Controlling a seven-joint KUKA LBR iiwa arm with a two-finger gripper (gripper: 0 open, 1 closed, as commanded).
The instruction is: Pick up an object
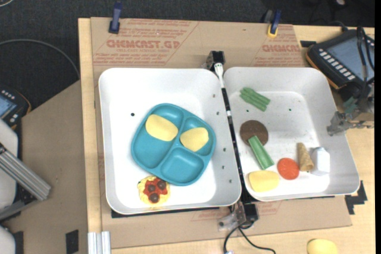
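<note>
Cardboard-topped bench carries two shallow white bins; low in the right bin [342,184] lie a yellow block [262,180], a red tomato [289,169] and a white piece [322,160], all likely light, stiff toy plastic, the smooth round tomato apt to slip unless pinched across its middle. Higher up lie a green stick [260,152], a brown disc [252,128] and a ridged green piece [255,99], while the gripper [344,121] sits at the right rim, and I cannot tell how it is set.
</note>
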